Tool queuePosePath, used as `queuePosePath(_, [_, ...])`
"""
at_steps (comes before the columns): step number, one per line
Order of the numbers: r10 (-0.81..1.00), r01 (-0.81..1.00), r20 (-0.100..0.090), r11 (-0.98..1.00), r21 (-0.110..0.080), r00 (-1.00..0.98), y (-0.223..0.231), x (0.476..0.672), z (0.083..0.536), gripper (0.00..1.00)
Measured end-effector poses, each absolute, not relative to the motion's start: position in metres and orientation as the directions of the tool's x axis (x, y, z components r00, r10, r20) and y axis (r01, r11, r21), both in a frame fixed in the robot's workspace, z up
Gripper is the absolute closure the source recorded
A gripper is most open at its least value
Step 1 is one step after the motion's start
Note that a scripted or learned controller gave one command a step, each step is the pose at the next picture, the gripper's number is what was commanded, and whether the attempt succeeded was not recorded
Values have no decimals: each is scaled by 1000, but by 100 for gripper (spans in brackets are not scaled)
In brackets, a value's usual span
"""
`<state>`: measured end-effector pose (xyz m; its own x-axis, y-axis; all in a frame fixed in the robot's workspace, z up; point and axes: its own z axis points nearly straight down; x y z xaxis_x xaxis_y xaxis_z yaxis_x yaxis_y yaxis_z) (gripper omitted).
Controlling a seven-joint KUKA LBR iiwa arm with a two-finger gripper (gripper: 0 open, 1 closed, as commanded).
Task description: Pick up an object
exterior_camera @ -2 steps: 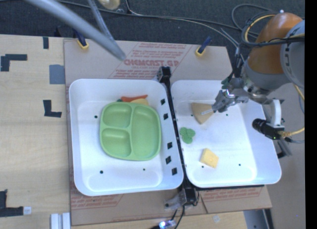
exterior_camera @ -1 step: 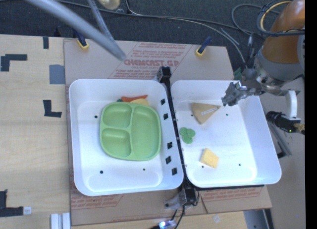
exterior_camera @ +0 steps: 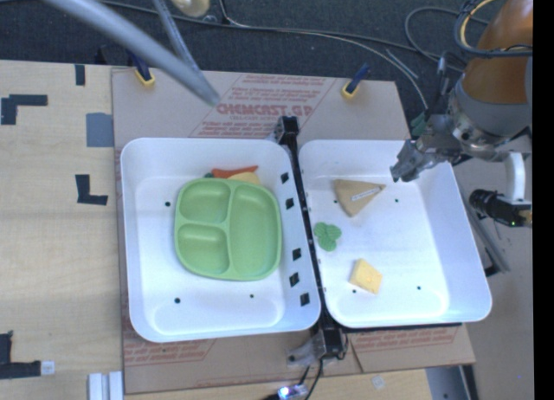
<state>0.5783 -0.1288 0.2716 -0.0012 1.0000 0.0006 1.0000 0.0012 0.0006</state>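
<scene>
In the right bin (exterior_camera: 450, 242) lie a tan wedge (exterior_camera: 356, 196) near the back, a small green piece (exterior_camera: 327, 235) by the left wall, and a yellow block (exterior_camera: 366, 276) toward the front. My gripper (exterior_camera: 406, 170) hangs over the bin's back right part, to the right of the tan wedge and apart from it. Nothing shows between its fingertips.
The left bin (exterior_camera: 147, 242) bears a green sectioned plate (exterior_camera: 228, 227), with an orange and yellow piece (exterior_camera: 235, 172) peeking out behind it. A black divider (exterior_camera: 299, 216) runs between the bins. Cables trail across the dark floor at the back.
</scene>
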Motion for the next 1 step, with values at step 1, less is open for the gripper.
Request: queuePosePath(1, [1000,1000,0,5,-1,-5,-83,598,262,100])
